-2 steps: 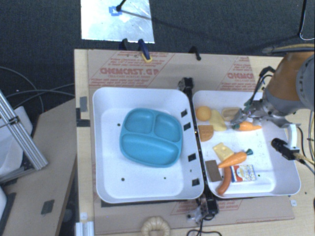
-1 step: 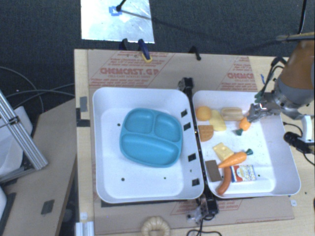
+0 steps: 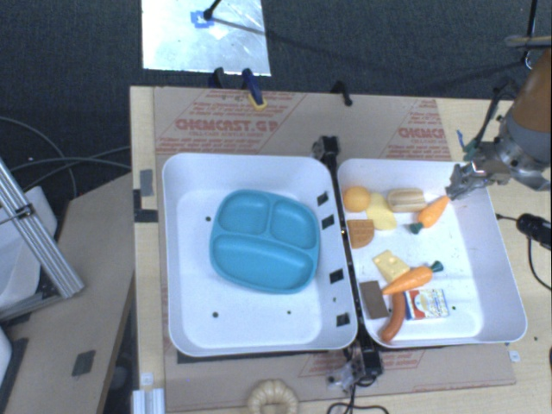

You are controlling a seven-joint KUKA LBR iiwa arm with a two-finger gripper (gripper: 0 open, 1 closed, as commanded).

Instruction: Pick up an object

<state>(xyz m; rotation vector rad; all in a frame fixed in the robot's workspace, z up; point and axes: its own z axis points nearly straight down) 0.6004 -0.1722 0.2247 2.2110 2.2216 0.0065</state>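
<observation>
While the claw point(image 3: 461, 179) hangs at the right bin's point(image 3: 504, 270) far edge, whether released or clenched I cannot tell, the approach seems in hand, and the next move calls for lowering onto the nearest carrot point(image 3: 431, 211) just beside it.

We see a blue divided plate point(image 3: 264, 240) mid left bin point(image 3: 185, 257), a shiny foil sheet point(image 3: 205, 22) past the worktop's point(image 3: 285, 115) far edge, and an aluminium rail point(image 3: 34, 235) off its left edge.
</observation>
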